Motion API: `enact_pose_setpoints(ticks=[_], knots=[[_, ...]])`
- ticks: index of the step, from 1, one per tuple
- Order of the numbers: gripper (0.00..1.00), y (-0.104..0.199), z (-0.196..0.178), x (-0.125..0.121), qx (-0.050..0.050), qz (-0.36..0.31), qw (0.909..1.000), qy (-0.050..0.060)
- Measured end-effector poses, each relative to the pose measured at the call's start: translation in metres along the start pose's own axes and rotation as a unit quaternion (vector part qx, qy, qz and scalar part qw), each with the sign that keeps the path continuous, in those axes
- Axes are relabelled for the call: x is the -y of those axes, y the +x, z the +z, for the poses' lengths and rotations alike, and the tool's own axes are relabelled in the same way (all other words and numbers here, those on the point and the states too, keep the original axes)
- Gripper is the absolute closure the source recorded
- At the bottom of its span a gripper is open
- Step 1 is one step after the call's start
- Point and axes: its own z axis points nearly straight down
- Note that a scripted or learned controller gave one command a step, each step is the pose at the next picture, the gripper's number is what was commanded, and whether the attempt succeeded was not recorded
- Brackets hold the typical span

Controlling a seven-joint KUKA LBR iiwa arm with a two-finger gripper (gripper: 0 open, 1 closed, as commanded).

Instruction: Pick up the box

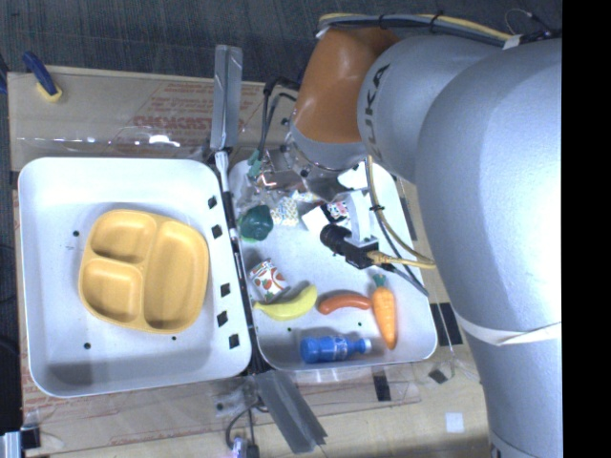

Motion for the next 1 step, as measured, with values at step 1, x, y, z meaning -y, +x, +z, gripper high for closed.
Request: enact_pose_setpoints(ticks=[1], knots=[[1.00,0.1099,-0.0024,-0.0072,0.000,-0.254,0.9673,0.001]])
